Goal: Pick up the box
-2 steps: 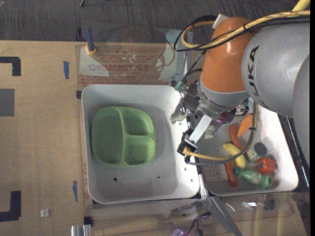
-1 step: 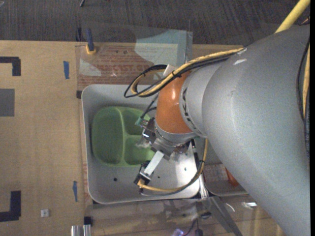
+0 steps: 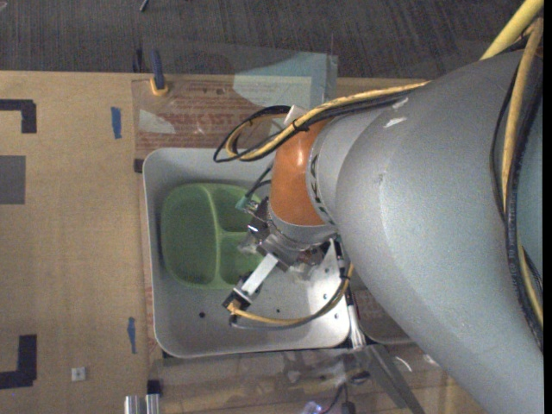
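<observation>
Since the job is to grab the box, I'd love to say exactly where it sits, but honestly I can't. Nothing plainly box-shaped is out in the open, so my guess is it's either tucked under the wrist or the task just means the pale green plastic tray with two rounded compartments. That tray lies flat in the left part of the shallow white plastic bin, with its right edge running under the robot. It's the one loose thing I can make out in there. The two-finger gripper hangs right over that edge, pointing down into the bin. That makes sense if the target is there, since straight down from above is the sane way into a walled bin. Whether the gripper is spread or closed, or has anything in it, I can't tell from this angle. Above it comes the orange band, then the fat grey arm sweeping in from the right. The bin sits on a brown cardboard-topped bench with bits of blue tape and black corner marks, probably so the bin goes back in the same spot every time. Risk-wise, a low smooth rim looks slippery to pinch.
</observation>
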